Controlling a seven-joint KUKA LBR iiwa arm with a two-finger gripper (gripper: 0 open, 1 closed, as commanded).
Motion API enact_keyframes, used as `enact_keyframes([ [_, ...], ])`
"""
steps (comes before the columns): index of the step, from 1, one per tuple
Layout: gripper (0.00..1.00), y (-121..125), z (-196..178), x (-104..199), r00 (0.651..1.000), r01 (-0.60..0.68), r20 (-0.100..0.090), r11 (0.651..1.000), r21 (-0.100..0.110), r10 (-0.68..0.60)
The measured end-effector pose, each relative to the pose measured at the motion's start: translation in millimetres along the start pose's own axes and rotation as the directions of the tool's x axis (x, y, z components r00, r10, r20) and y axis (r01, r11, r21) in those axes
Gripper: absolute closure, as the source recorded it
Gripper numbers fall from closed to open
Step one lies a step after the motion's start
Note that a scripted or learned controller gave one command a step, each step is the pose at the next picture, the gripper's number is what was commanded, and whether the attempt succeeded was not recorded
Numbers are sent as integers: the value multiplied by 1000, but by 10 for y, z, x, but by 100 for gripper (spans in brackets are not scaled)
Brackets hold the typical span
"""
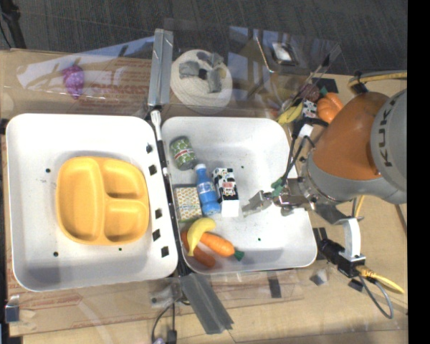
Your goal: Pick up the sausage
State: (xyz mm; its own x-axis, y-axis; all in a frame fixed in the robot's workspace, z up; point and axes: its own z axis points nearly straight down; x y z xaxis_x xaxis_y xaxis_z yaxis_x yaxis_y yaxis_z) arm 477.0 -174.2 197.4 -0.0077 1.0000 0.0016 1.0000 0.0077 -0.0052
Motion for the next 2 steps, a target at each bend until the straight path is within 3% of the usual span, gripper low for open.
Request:
enact_keyframes([
  [1,0,536,1065,123,993,114,0,993,0,-114],
  [2,0,790,980,468,958,284,36,959,-14,-283],
])
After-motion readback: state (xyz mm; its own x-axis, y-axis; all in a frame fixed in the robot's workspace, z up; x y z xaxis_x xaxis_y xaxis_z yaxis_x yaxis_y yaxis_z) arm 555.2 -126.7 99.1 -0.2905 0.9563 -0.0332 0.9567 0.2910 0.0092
